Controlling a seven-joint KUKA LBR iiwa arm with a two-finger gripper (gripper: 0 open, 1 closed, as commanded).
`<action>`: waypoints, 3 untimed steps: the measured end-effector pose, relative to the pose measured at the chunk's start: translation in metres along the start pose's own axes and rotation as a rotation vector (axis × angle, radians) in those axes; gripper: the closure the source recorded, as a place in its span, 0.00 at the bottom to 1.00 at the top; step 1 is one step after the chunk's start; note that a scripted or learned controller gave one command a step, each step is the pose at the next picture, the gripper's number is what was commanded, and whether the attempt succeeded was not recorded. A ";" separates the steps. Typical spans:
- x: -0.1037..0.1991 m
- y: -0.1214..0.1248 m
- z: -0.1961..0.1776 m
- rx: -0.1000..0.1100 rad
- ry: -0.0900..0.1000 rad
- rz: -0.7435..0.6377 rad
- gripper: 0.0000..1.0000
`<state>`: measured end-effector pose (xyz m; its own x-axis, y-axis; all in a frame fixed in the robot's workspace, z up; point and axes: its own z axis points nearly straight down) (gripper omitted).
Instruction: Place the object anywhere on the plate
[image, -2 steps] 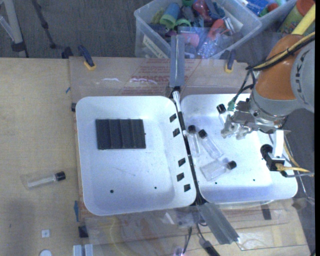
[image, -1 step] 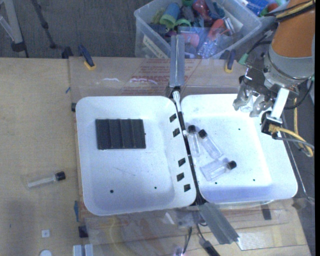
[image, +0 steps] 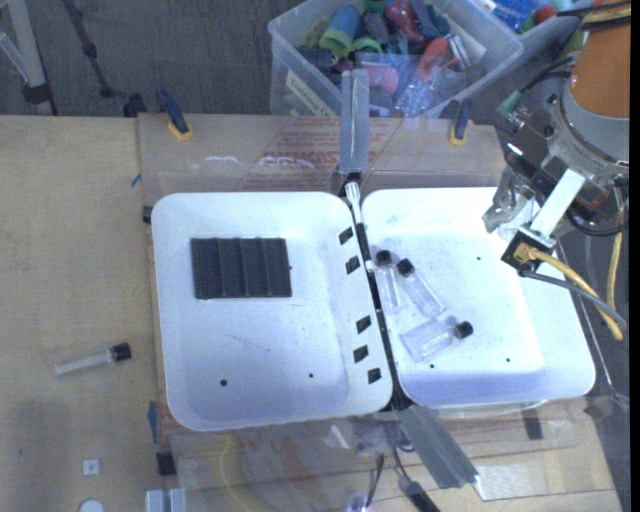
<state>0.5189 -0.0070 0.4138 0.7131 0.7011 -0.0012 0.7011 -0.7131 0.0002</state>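
White bins sit side by side: the left bin (image: 180, 390) carries a dark ribbed plate (image: 241, 267), the right bin (image: 560, 370) three clear vials (image: 420, 300) with black caps near its left wall. Above the right bin's far right edge hangs the gripper (image: 512, 232); whether it is apart or together cannot be told.

White bins (image: 250, 400), a black ribbed plate (image: 241, 268), clear vials (image: 420, 290) (black caps)

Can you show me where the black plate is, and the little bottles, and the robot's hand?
black plate (image: 241, 267): camera view, middle of its ridged top.
little bottles (image: 420, 293): camera view, clear body of one bottle.
gripper (image: 512, 222): camera view, at its tip.
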 end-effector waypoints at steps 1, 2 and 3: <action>0.038 -0.076 0.007 0.000 0.001 0.366 1.00; 0.088 -0.145 0.015 -0.001 0.003 0.550 1.00; 0.134 -0.191 0.125 -0.001 0.001 0.543 1.00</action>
<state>0.4798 0.2230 0.2890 0.9728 0.2317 -0.0001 0.2317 -0.9728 0.0013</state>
